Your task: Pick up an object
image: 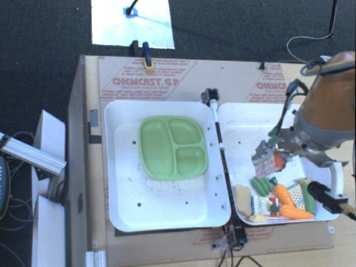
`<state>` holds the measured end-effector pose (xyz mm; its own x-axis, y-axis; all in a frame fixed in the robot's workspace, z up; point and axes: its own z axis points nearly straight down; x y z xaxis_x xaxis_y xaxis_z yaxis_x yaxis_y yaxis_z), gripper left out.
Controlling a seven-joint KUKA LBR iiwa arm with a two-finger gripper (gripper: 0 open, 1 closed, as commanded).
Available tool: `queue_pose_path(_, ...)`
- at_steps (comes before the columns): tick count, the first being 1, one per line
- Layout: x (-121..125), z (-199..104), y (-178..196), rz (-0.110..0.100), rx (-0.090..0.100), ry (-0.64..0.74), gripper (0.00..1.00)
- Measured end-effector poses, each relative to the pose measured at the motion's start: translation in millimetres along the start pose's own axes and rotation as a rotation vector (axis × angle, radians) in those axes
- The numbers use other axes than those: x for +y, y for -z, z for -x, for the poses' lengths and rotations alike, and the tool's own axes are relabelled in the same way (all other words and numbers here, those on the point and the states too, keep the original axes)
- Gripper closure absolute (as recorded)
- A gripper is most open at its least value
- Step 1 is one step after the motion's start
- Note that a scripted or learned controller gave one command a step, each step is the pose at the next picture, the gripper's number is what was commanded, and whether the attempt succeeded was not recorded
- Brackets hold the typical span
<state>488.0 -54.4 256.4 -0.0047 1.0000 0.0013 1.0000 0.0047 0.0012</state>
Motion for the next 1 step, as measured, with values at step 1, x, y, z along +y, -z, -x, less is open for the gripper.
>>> queue_pose_path(1,-0.4,-60.1,3.8,0.001,0.0,-0.001,1.0)
